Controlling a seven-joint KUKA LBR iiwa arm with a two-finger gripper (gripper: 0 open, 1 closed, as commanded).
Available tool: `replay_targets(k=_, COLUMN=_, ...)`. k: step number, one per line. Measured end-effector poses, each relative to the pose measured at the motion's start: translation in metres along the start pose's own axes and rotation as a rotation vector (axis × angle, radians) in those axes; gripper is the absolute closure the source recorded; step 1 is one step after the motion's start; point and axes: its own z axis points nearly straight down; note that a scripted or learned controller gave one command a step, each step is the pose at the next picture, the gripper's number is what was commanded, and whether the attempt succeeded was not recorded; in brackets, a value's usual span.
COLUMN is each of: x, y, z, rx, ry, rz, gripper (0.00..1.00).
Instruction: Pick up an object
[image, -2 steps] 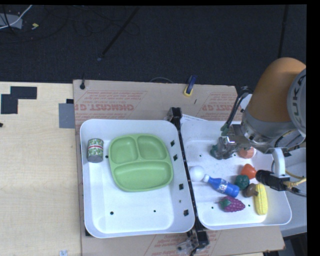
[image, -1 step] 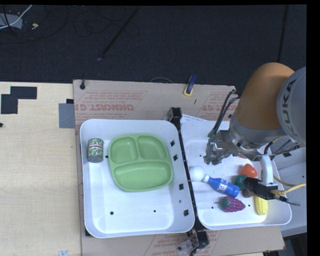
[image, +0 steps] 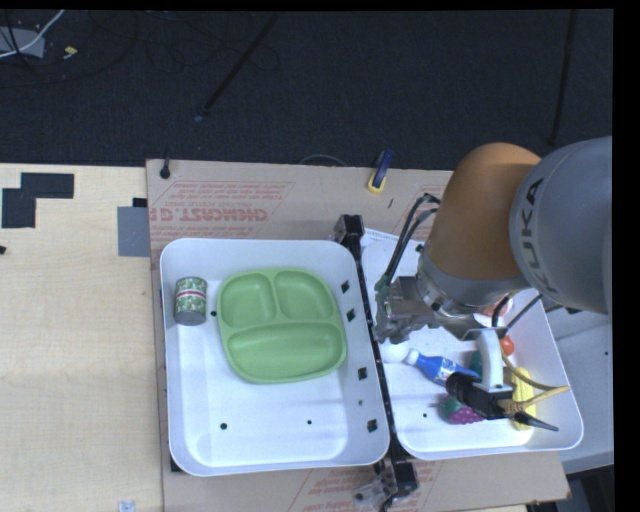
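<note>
My gripper (image: 398, 318) hangs low over the left part of the right bin (image: 560, 432), under the grey arm and its orange band. Just below it lies a blue tube with a white cap (image: 432, 366). Further right in that bin sit a purple and green object (image: 460, 411), a yellow object (image: 530, 392), a white upright piece (image: 489, 358) and a small red-orange item (image: 508, 345). The arm hides much of the bin's upper half.
The left bin (image: 200, 440) holds a green divided plate (image: 281, 326) and a small can (image: 190, 300) by its left wall. A black divider with clips (image: 365, 340) runs between the bins. Both bins rest on cardboard (image: 250, 205).
</note>
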Motion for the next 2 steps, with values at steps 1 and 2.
replay_targets(k=1, x=0.048, y=-0.014, z=0.005, rx=0.000, ry=0.000, rz=0.000, gripper=1.00)
replay_targets(k=2, x=0.095, y=-0.032, z=-0.017, rx=-0.003, ry=0.000, rz=-0.001, gripper=1.00)
